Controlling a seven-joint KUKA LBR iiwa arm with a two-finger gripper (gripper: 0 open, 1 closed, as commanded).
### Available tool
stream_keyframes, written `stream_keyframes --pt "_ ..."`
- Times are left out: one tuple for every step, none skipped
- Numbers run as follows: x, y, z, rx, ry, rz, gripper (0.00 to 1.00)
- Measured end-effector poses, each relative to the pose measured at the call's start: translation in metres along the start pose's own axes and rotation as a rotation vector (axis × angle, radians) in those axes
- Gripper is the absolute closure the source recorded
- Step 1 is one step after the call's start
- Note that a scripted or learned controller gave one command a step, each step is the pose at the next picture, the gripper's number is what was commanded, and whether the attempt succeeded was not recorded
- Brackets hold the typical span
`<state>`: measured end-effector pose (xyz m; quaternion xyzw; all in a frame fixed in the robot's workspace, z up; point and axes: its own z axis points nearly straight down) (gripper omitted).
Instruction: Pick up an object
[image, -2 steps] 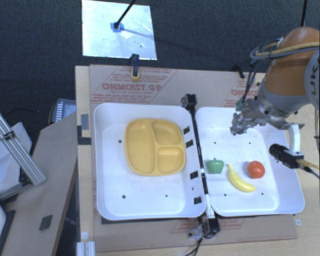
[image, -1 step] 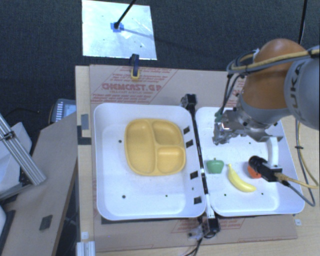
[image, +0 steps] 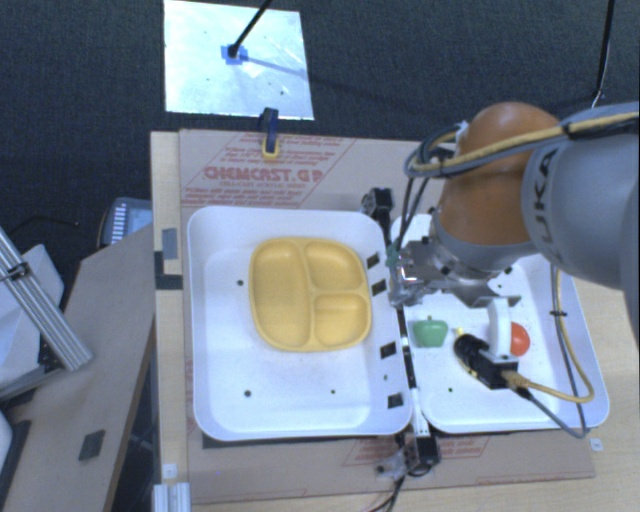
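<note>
Over the right white bin's (image: 450, 408) left edge my pincer (image: 402, 287) hung near a green piece (image: 430, 332); apart or together, I couldn't tell.

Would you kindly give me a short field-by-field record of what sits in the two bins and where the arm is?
left bin: holds a yellow plate with three compartments, lying flat near the middle
right bin: holds a small green thing and a red thing, apart from each other
arm: reaches in from the right, over the right bin
gripper: at the right bin's left edge, just up-left of the green thing
</note>
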<state>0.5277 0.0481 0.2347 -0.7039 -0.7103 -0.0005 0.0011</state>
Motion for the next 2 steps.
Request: stream_keyframes --pt "0.0493 -0.0181 0.0120 0.000 0.000 0.000 1.00" --pt "0.0461 -0.0172 0.0116 -0.002 -0.002 0.006 0.00"
